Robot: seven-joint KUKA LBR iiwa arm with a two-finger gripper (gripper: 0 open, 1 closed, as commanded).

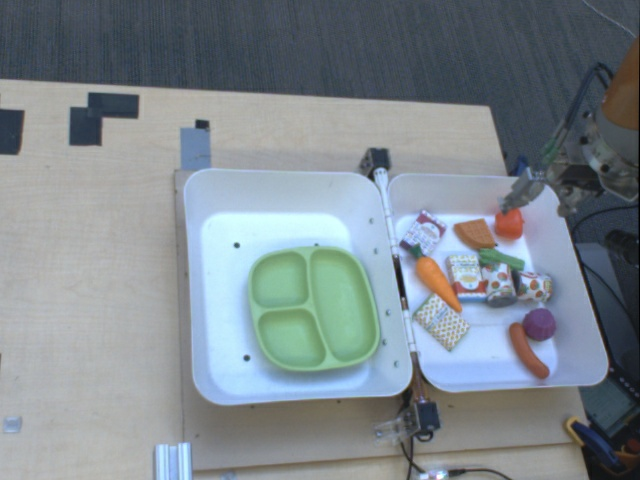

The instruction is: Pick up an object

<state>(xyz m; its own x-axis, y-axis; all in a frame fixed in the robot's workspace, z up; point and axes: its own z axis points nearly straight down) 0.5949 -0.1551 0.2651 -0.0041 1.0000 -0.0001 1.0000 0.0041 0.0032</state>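
A: What can't you make out?

B: The arm (pixel 612 128) is cut off by the right edge, so just its wrist end shows. The pincer (pixel 527 186) is blurred, and whether its fingers are apart I cannot tell.

A: And in the right bin (pixel 480 368)?

B: The print on the small packets (pixel 470 276) is too small to read. A dark packet (pixel 503 286) lies partly under the green piece (pixel 500 259).

A: Anything else?

B: The worktop (pixel 90 298) runs off the left and bottom edges.

So the light wooden bench (pixel 90 268) carries two shallow white plastic bins side by side: left bin (pixel 215 268) and right bin (pixel 575 268), touching near its right edge. A few dark square patches (pixel 100 118) sit toward the far left corner.
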